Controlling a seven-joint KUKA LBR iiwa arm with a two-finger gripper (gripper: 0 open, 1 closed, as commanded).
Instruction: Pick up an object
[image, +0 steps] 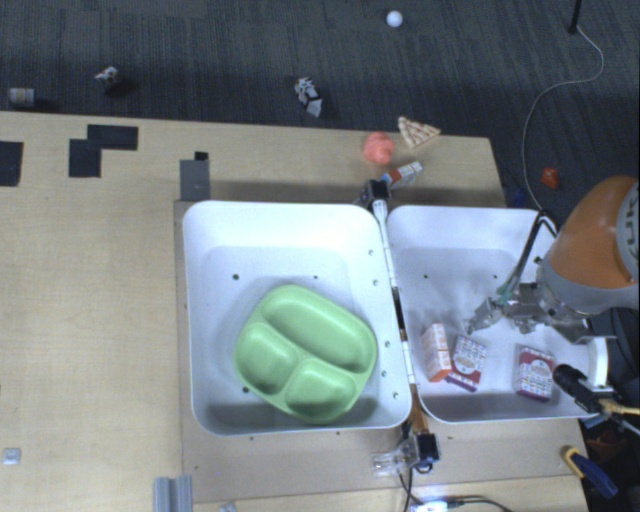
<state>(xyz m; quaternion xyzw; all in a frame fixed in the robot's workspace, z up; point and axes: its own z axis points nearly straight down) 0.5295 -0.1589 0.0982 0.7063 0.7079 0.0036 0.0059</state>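
We're in the approach step. Three small cartons (463, 360) sit low in the right bin (440, 250), lower right of frame. Gripper (500, 308) hovers just above them, empty; can't tell its opening. Next: descend onto one carton. Green tray (305, 350) fills the left bin (210, 300).

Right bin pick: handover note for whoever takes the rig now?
Pincer: low over the right bin, beside the cartons; nothing seen held, finger state unclear.
Things: orange carton, patterned carton touching it, third carton apart, nearer the arm. Green divided plate lies tilted in the left bin.
Done: arm is in the right bin.
Left: grasp and lift; the patterned carton looks the nearest candidate.
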